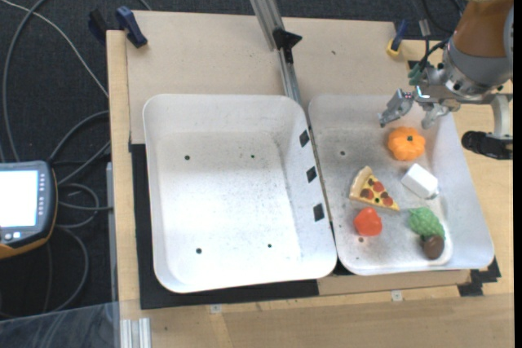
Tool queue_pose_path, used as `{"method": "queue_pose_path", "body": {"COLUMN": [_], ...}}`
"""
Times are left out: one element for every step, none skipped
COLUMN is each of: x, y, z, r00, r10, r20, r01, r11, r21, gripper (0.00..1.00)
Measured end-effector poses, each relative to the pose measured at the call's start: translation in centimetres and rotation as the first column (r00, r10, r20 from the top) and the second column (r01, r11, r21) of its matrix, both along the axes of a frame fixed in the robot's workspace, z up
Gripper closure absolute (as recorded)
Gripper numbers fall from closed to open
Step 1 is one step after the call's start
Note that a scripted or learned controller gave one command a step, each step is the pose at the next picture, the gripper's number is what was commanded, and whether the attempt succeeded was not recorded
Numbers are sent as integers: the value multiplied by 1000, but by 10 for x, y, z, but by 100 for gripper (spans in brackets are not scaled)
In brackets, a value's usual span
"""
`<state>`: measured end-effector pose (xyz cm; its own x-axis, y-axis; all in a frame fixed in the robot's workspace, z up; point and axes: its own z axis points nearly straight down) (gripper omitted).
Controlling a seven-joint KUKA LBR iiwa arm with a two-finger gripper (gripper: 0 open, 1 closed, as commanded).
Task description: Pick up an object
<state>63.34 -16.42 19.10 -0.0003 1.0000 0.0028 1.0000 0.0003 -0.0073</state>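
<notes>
Brown and green toys (427, 232) are seen nearest in the right bin (477, 208), then a pizza slice (373, 190). Farther back lies the orange pumpkin (406, 143), directly below the gripper (413, 112), whose fingers are spread, nothing held.
</notes>
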Motion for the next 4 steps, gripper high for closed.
{"method": "queue_pose_path", "body": {"x": [1,2,3,8], "y": [0,2,-2,-3], "z": [4,-39,-63,-73], "r00": [1000,1000,1000,1000], "r10": [2,2,2,3], "r20": [5,1,17,30], "r01": [-2,-2,-2,-2], "r11": [1000,1000,1000,1000], "r21": [-2,-1,-5,-8], "gripper": [0,0,0,0]}}
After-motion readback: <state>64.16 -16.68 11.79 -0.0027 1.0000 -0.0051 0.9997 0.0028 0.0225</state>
